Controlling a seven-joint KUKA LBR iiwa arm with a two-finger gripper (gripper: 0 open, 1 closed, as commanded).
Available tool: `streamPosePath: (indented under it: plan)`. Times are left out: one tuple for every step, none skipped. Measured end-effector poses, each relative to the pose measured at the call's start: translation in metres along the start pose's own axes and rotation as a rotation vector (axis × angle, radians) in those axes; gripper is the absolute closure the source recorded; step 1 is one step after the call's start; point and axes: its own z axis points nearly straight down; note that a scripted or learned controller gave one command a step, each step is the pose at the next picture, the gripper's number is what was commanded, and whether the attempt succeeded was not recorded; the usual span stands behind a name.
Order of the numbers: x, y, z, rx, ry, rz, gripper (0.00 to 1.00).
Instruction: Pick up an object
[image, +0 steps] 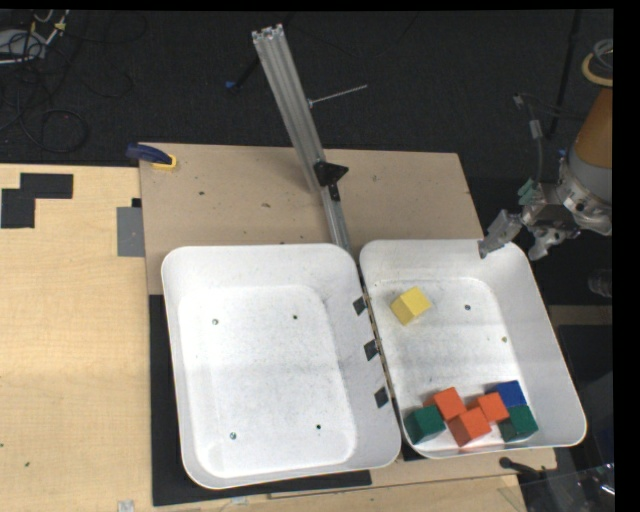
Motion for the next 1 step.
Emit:
streamPosePath:
  plan:
    - [0.0005, 0.0001, 0.0000, 0.001, 0.000, -0.002, 0.00]
